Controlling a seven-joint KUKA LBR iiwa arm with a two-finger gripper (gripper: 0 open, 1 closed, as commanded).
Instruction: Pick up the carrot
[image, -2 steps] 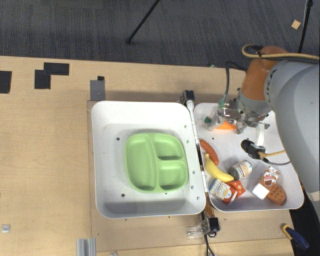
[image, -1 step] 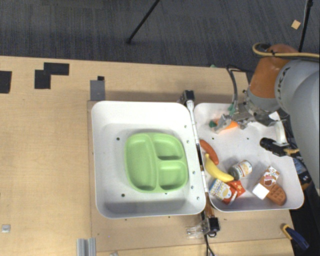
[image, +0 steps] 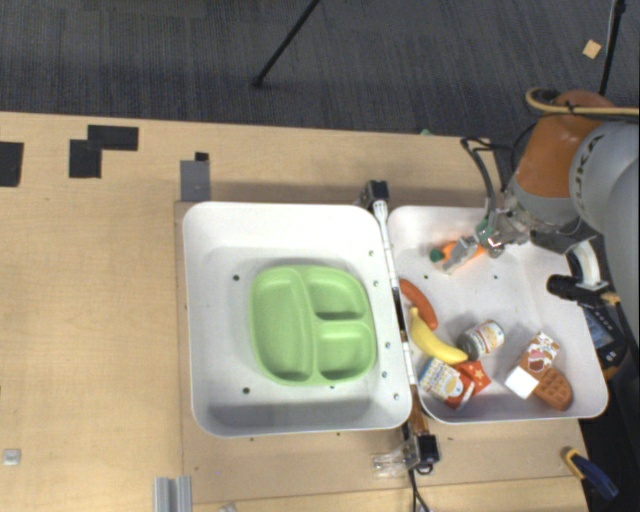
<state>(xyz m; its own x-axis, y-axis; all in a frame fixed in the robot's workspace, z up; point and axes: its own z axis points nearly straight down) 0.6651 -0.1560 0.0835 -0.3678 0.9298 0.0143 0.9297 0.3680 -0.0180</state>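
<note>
At the near edge of the right bin (image: 590, 405) lie the things I leave alone: a waffle-like toy (image: 550, 388), a small carton (image: 447, 381), a can (image: 483, 338), a banana (image: 436, 342) and a red sausage-like piece (image: 417, 300) against the divider. To the left, the other bin (image: 200, 300) carries a green divided plate (image: 310, 323). Farther back on the bench, in the right bin's far half, the carrot (image: 458, 251) lies on its side, green top pointing left, and my end effector (image: 490, 236) hangs right at its orange end (touching or just above, I cannot tell, nor whether my fingers stand apart or together). By my reckoning I am at the grasp itself; the next move calls for closing squarely across the carrot's body, then lifting straight up.
</note>
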